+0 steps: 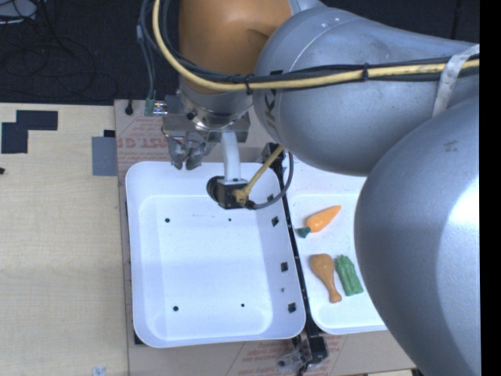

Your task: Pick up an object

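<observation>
Here, the hand (188,157) hangs over the far rim of the left bin (149,288), and I cannot tell how wide it is or whether it has hold of anything. The right bin (329,323) sits just beside the left bin. In the right bin lie an orange carrot (324,218), a tan drumstick (326,275) and a green veggie (349,276), the last two touching.

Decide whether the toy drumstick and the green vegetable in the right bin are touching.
Touching. The camera view shows the drumstick lying against the green vegetable, with no white bin floor between them.
</observation>
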`<state>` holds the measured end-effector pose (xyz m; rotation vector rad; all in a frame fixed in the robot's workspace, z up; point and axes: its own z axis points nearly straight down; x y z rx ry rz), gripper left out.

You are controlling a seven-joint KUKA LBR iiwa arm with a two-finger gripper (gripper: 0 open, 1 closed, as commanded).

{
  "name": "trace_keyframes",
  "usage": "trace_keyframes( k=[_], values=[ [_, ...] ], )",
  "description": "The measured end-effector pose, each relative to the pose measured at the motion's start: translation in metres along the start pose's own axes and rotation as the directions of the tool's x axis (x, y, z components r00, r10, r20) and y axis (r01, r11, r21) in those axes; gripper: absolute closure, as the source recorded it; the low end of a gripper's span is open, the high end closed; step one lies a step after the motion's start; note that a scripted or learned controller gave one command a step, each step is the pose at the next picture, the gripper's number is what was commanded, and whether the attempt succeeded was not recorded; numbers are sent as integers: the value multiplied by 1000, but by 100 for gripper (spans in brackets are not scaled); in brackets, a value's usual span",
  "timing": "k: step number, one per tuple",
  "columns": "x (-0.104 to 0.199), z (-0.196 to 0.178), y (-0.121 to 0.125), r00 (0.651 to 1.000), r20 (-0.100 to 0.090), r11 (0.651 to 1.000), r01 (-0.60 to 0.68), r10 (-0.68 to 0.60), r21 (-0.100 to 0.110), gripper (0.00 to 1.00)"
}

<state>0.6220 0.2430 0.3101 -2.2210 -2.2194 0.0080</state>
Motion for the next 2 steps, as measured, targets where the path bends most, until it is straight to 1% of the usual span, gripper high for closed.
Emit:
trace_keyframes(
  k=[2],
  values=[
    [-1,-18,0,1000,3,1000,2,-2,5,100]
  ],
)
